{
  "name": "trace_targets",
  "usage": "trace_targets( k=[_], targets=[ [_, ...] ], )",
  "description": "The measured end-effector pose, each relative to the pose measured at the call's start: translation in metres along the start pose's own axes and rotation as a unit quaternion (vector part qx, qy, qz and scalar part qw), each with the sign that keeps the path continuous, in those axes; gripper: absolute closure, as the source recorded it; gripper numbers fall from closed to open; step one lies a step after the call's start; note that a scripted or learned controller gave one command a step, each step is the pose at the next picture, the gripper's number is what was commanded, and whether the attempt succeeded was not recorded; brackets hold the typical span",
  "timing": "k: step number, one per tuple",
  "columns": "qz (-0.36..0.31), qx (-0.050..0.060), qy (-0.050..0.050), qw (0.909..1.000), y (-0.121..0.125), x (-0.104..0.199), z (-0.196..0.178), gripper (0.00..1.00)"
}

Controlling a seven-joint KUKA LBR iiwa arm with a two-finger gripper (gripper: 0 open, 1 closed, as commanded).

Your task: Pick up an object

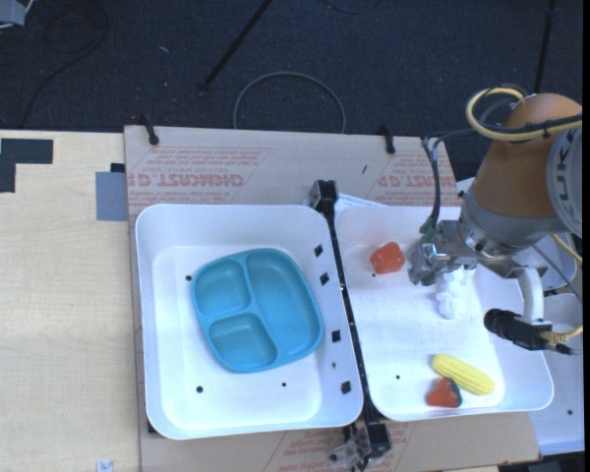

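Note:
In the right bin (pixel 531 386) an orange-red toy (pixel 386 258) lies near the far left part of the floor. A yellow corn cob (pixel 462 373) and a small red piece (pixel 443 393) lie together near the front edge. A white object (pixel 452 299) sits mid-bin. My gripper (pixel 426 263) hangs low over the right bin, just right of the orange-red toy and just above-left of the white object. Nothing is seen held in it.
The left bin (pixel 162 264) holds a blue divided plate (pixel 256 308). A black divider (pixel 339 303) runs between the bins. The arm's grey and orange wrist (pixel 516 180) looms over the right bin's far right corner, with cables and a black part (pixel 516 327) beside it.

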State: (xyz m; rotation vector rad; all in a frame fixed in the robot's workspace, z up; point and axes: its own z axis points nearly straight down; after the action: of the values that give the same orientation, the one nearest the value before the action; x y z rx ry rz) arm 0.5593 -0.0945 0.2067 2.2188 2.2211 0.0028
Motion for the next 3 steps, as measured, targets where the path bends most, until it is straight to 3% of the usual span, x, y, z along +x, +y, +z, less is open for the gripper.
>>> trace_targets(
  k=[1, 3],
  targets=[
    [0.001, 0.002, 0.000, 1.0000, 0.000, -0.001, -0.017, 1.00],
    [-0.001, 0.004, 0.001, 1.0000, -0.023, 0.087, -0.026, 1.00]
  ],
)
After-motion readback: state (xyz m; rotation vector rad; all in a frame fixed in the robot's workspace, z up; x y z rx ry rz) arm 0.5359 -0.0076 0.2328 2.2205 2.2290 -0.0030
